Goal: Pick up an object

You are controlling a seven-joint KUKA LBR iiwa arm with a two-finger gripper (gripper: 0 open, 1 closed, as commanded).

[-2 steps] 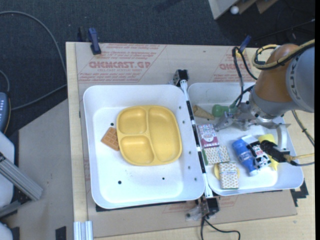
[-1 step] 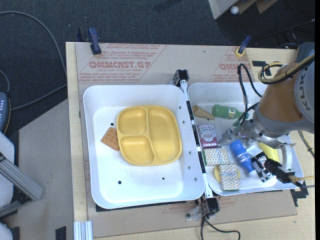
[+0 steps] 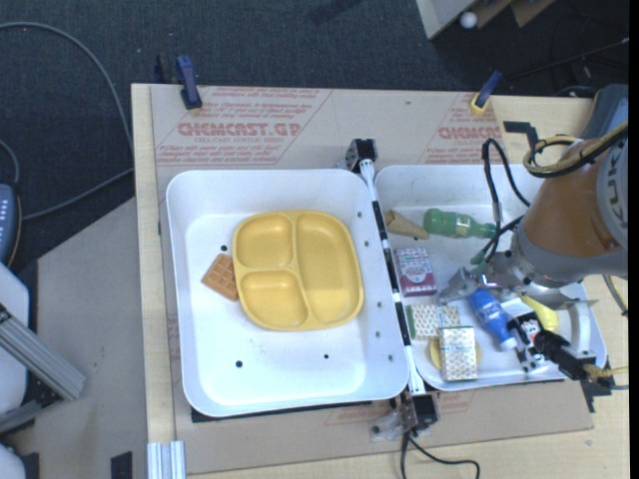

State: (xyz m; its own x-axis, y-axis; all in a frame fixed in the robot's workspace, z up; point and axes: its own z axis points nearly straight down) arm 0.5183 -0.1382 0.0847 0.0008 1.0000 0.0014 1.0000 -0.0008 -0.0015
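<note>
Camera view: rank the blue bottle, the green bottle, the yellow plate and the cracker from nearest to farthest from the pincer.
1. Blue bottle: right bin, directly beside the pincer.
2. Green bottle: same bin, toward its far edge.
3. Yellow plate: middle of the left bin.
4. Cracker: left bin, tucked at the plate's outer edge, farthest.

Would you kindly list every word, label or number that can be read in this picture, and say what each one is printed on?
"CHEMCAST GP", red print on the brown board behind the left bin; the smaller red lines around it are too small to read.
The same red print, cut off, on the board behind the right bin.
The maroon packet and the patterned packets carry print too blurred to read.
</note>
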